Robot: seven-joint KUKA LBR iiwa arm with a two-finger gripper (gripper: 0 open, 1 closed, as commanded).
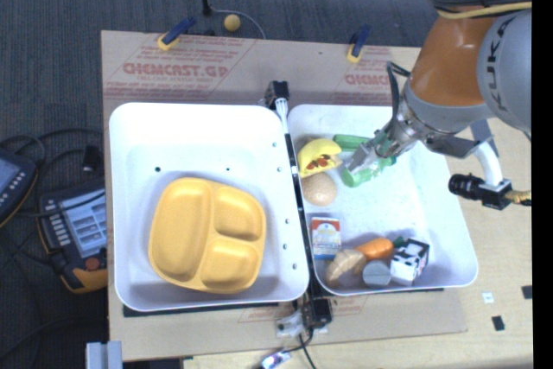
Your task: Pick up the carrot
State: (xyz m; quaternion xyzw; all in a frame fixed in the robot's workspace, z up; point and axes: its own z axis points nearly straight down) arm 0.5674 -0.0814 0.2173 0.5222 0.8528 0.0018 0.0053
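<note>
The carrot is a small orange piece lying near the front of the right bin, between a tan bread roll and a black-and-white cube. My gripper hangs over the back half of the same bin, well behind the carrot and slightly to its left. It is right above a green toy vegetable. The wrist hides part of that green piece.
In the right bin there are also a yellow-and-red toy, a beige egg shape, a small red-and-white carton and a grey lump. The left bin holds a yellow divided tray.
</note>
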